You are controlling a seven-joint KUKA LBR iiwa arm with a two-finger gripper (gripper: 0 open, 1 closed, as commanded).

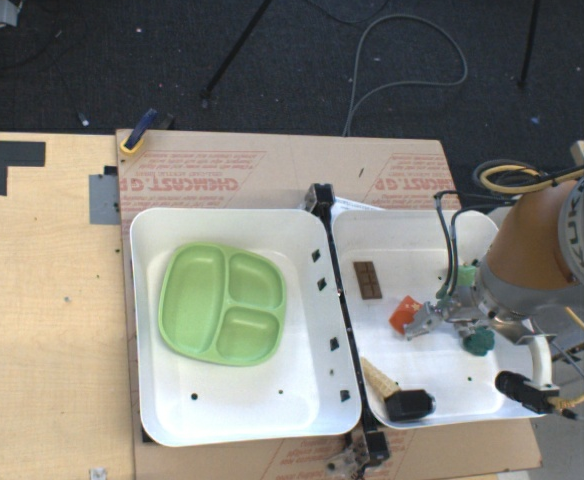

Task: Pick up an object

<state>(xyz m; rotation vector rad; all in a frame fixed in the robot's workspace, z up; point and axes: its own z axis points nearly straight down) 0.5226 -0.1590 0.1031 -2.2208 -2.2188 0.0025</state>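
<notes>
Jaws (pixel 419 325) beside orange obj (pixel 404 314) in rt bin (pixel 392 243).

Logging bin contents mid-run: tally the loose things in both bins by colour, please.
Green: 2, divided plate and small teal-green object
Brown: 1, flat block
Orange-red: 1, block
Tan and black: 1, brush
Total: 5

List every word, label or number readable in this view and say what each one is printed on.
"CHEMCAST": red print, upside down, on the cardboard sheet behind the left bin.
A second red print on the same cardboard, behind the right bin: partly cut off, probably the same word, only "C...E" legible.
The smaller red lines under both prints: too blurred to read.
</notes>
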